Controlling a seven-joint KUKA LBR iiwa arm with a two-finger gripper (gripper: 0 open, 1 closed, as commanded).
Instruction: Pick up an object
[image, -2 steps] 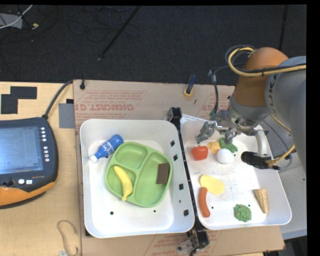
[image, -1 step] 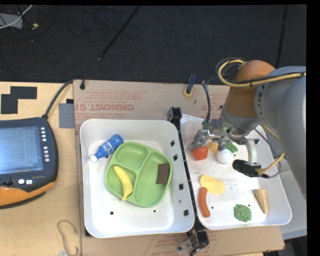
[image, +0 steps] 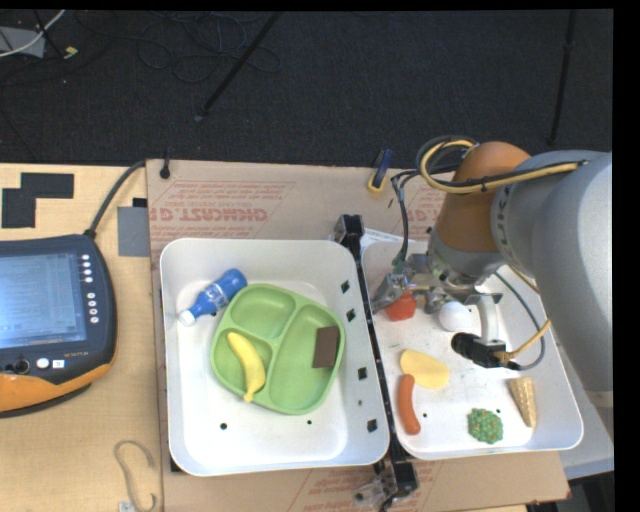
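While the arm (image: 540, 215) reaches in from three o'clock, its grey bulk covers the upper right of the right bin (image: 560, 430), with the orange band at about one o'clock over that bin.

Item 1, gripper (image: 415, 290): low over the upper left part of the right bin, wrist turned downward and toward nine o'clock, cables looping around it. How far the pincer is parted cannot be told, nor whether it has hold of anything.

Item 2, red object (image: 400, 308): just under the gripper, at about eleven o'clock in the right bin; touching or merely beneath, cannot be told.

Item 3, white ball (image: 455, 315): just beside the red object at its three o'clock.

Item 4, yellow piece (image: 426, 369): bin centre. Red sausage (image: 408, 402): at its seven o'clock, close by.

Item 5, green tuft (image: 486, 426): at six o'clock in the bin. Ice-cream cone (image: 524, 400): at four o'clock, point down.

Item 6, left bin (image: 190, 420): holds a green divided plate (image: 280, 345) at centre, bearing a banana (image: 246, 364) in its left section and a brown block (image: 326, 347) in its right. Blue bottle (image: 213, 295): at ten o'clock, beside the plate rim.

Item 7, tablet (image: 50, 310): on the bench at nine o'clock, well apart from both bins.
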